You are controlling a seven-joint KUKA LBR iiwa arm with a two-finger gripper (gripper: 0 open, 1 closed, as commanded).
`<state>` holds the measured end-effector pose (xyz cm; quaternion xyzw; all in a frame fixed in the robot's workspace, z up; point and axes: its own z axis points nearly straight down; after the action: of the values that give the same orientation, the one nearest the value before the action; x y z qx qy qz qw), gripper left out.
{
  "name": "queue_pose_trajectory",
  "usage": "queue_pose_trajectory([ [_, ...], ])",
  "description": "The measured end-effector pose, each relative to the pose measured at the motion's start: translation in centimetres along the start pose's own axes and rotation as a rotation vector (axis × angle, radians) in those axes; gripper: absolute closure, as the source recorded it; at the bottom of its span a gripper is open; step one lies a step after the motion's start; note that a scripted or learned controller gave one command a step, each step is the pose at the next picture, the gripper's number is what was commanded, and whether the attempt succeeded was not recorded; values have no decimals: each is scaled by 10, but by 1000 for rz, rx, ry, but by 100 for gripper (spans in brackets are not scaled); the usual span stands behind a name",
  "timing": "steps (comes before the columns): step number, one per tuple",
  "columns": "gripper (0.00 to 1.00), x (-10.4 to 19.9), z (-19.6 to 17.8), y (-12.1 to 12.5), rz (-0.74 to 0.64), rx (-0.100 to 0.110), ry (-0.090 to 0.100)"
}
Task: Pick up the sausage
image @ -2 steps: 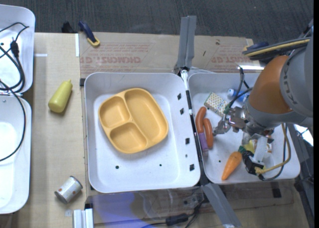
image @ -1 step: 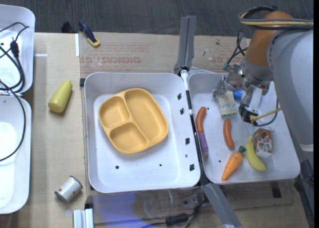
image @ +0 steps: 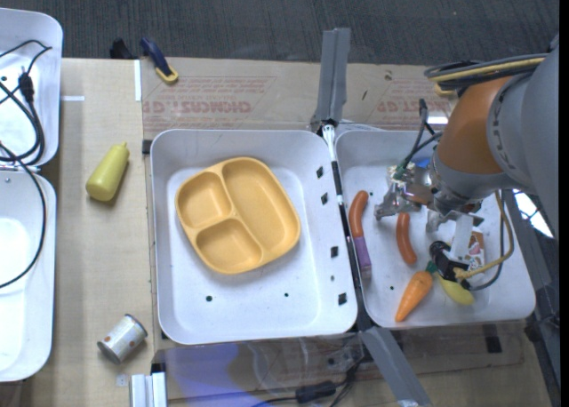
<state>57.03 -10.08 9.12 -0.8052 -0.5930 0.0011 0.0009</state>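
**Operator:** I scan from the left. On the brown cardboard-covered tabletop [image: 222, 94] lies one yellow squeeze bottle [image: 108, 172], and nearer the front edge one small silver can [image: 122, 337] on its side. One blue-and-yellow clamp [image: 157, 59] sits near the back edge. The left shallow white bin [image: 178, 307] holds one yellow three-compartment plastic plate [image: 236, 215].

**Colleague:** And the sausages?

**Operator:** I count two reddish-orange sausage-shaped pieces in the right shallow white bin [image: 378, 152]. One long sausage [image: 357, 212] lies just beside the bin's left wall, above one thin purple stick [image: 363, 254]. The second, shorter sausage [image: 405, 238] lies directly under the end effector [image: 418, 210]. There is also one orange toy carrot [image: 412, 296] and one yellow toy piece [image: 457, 290] near the front.

**Colleague:** Which step is this?

**Operator:** I judge it the approach: the end effector sits low over the shorter sausage, but I cannot tell how it is set or whether it grasps anything. The wrist hides that. Next it needs to straddle the sausage across its narrow width, close, then lift straight up, clear of the carrot.
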Motion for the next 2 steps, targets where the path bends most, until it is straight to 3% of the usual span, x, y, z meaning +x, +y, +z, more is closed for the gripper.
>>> queue_pose_trajectory([
  [1,100,-1,-8,0,4,2,-1],
  [2,100,-32,-10,11,284,0,-1],
])
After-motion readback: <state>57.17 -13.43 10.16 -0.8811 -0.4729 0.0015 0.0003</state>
